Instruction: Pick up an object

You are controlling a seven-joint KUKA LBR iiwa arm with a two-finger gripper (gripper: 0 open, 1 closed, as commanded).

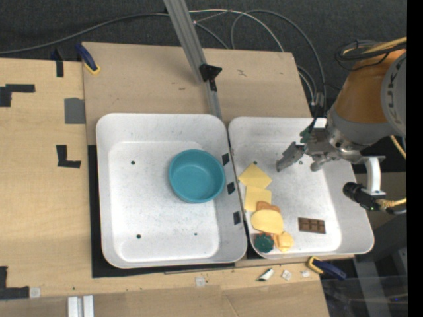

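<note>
Overhead, spread empty claw (pixel 303 159) above right bin (pixel 344 240), near yellow pieces (pixel 255 177).

Teal bowl (pixel 195 176); yellow slices (pixel 255 177); brown chocolate (pixel 311 226); white bins (pixel 119 131).

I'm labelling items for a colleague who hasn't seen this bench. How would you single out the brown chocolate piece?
Look in the right-hand white bin, near its front right corner. The chocolate piece lies flat and alone there, a small dark brown segmented rectangle, apart from the yellow items along the bin's left wall.
</note>
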